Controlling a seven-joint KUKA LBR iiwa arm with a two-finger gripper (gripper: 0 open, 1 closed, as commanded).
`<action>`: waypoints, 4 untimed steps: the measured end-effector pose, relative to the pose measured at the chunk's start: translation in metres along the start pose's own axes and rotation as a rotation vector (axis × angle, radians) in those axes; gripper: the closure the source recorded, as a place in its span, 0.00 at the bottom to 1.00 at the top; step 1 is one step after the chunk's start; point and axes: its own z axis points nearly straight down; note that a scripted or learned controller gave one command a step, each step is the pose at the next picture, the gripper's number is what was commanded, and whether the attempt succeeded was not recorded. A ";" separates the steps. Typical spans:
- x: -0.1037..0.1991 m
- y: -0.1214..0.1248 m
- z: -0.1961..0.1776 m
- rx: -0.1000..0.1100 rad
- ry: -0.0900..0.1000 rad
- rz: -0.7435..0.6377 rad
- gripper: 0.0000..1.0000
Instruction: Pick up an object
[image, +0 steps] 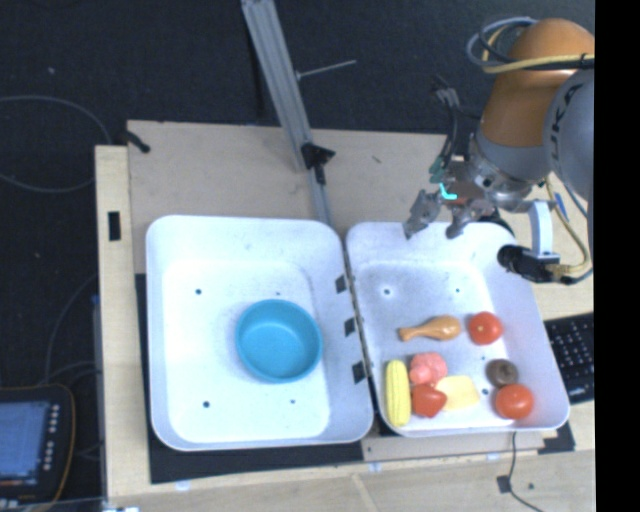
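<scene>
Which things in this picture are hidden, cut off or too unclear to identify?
- Camera view: the pink item is partly covered by the red piece and the pale yellow piece; its kind is unclear.
- The small brown item is too small to identify.
- The keyboard is cut off at the right edge.

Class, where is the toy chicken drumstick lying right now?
The drumstick lies in the right bin, near its middle, with a red tomato to its right and the pink toy just below it.
</scene>
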 end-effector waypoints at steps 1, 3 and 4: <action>0.000 0.001 -0.004 -0.007 0.000 -0.001 0.00; -0.011 0.002 0.102 -0.003 -0.004 0.011 0.00; -0.013 0.002 0.151 -0.001 -0.004 0.014 0.00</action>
